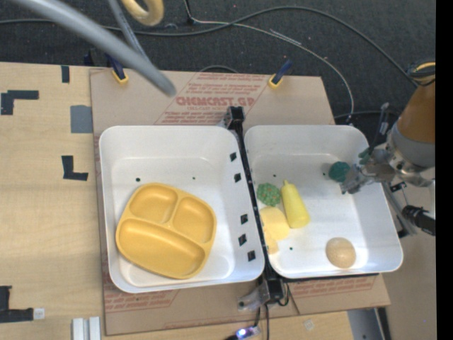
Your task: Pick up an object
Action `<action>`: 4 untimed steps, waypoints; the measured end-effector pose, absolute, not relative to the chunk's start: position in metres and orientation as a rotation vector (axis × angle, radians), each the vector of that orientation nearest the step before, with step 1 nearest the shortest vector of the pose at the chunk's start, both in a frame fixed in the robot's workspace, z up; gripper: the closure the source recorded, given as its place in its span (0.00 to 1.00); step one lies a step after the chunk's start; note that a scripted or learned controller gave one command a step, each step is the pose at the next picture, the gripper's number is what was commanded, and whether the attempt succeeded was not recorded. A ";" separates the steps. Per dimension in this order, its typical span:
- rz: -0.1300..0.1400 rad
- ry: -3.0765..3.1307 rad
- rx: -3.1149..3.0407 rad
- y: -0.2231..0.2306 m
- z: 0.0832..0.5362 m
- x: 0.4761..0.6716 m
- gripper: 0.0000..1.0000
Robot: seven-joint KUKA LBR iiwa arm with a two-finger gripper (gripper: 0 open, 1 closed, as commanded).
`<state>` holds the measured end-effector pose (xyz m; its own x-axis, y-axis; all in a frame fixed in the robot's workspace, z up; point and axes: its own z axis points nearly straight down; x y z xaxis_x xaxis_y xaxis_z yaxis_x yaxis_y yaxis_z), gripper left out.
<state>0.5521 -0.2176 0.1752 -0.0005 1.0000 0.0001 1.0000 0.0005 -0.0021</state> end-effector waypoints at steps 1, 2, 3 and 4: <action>0.003 -2.222 -2.218 -0.217 0.217 0.561 1.00; 0.002 -2.224 -2.219 -0.218 0.266 0.563 1.00; 0.006 -2.222 -2.211 -0.167 0.246 0.558 1.00; 0.007 -2.222 -2.210 -0.109 0.243 0.545 1.00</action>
<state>0.5452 -0.1090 0.2433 -0.0055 1.0000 0.0023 0.9999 0.0056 -0.0084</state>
